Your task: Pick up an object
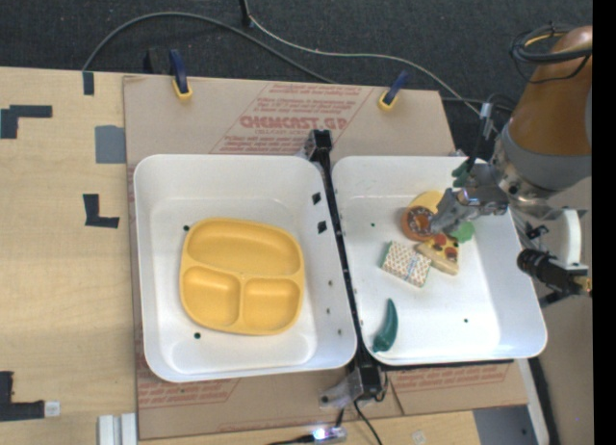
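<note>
The bench [58, 270] spreads far to the left of the pincer, pale wood with dark tape marks, and a cardboard sheet [289, 120] lies on it under both bins, held at its far edge by two yellow clamps [181, 87]. The arm [549, 116] comes in from the right, grey below an orange band, and ends just right of the pincer.

The left bin [154, 193] sits well left of the pincer and holds a yellow tray [243, 274] with three compartments. The right bin [500, 318] is the one the pincer [452, 210] hangs over, at its far right part.

The things to pick are crowded under and beside the pincer. A round red and yellow toy [420, 220] lies just left of it, touching or nearly touching the fingertips. A yellow wedge with red spots [443, 256] sits directly beneath and toward the viewer, with a small green piece [465, 233] at its right edge, close against the pincer. A patterned cracker-like square [406, 264] lies down-left, touching the wedge. A teal curved piece [386, 326] lies alone, well below and left, near the bin's front wall.

Whether the pincer's tips are apart or together, I cannot tell; the clutter behind them hides the gap.

A black cable [289, 43] loops across the dark floor beyond.
</note>
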`<state>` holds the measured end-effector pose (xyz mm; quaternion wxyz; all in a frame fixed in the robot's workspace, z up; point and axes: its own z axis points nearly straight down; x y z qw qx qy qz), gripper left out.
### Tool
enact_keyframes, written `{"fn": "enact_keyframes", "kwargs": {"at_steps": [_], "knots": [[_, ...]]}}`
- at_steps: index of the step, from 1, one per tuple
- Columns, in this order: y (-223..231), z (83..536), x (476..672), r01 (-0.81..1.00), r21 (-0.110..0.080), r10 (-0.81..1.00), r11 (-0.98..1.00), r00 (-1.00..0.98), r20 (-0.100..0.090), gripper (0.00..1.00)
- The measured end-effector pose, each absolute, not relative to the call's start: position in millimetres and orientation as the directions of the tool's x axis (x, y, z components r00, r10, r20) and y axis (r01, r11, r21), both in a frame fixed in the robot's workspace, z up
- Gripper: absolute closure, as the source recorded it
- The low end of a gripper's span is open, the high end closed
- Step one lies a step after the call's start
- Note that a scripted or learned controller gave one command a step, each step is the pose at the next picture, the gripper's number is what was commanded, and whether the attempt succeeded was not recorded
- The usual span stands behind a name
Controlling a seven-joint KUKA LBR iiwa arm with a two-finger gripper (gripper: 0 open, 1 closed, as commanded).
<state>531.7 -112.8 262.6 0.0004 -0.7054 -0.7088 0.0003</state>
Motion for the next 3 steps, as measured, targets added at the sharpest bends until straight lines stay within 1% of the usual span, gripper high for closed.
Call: {"fn": "enact_keyframes", "kwargs": {"at_steps": [1, 2, 3], "knots": [[-57.6, 242.9, 540.7, 1.0, -0.003, 1.0, 0.006, -0.006, 0.001, 1.0], [-2.9, 246.8, 551.5, 1.0, -0.001, 1.0, 0.007, -0.007, 0.001, 1.0], [49.1, 227.5, 568.0, 1.0, -0.002, 1.0, 0.005, -0.005, -0.001, 1.0]]}}
